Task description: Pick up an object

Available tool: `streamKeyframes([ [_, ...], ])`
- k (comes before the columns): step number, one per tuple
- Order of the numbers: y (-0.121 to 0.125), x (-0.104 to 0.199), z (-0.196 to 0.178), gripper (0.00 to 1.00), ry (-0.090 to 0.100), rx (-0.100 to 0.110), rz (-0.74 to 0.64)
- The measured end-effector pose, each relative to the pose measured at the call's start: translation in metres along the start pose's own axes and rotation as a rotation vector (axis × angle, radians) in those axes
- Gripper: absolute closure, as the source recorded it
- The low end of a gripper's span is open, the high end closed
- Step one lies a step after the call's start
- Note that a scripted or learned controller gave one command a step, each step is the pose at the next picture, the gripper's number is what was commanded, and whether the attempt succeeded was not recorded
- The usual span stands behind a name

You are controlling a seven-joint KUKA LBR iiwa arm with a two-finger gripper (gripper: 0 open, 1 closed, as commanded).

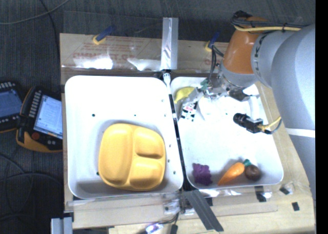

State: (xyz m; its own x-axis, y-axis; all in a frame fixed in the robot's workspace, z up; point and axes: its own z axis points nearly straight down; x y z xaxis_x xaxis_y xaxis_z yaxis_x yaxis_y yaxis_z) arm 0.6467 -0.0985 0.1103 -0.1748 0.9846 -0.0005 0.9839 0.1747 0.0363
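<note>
**Q:** Where's your arm parked, and is it holding anything?

**Me:** I've got the gripper (207, 88) low in the right bin's (271, 140) far-left corner, right by the yellow piece (183, 94) — probably my closest target. Whether the fingers are open or closed I can't tell; the wrist blocks them. Carrot (231, 172), purple toy (202, 173) and a brown thing (252, 172) lie along the near wall, well apart from it. The yellow tray (132, 156) lies in the left bin (82, 125) — out of play, I'd guess.

Robot lab: bench (102, 51), teach pendant (40, 120)
</note>
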Motion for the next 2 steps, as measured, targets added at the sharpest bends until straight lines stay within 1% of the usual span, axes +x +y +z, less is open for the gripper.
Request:
streamKeyframes([
  [1, -0.036, 0.007, -0.020, 0.00, -0.003, 0.031, 0.154],
  [2, 0.008, -0.012, 0.001, 0.00, 0.002, 0.011, 0.289],
])
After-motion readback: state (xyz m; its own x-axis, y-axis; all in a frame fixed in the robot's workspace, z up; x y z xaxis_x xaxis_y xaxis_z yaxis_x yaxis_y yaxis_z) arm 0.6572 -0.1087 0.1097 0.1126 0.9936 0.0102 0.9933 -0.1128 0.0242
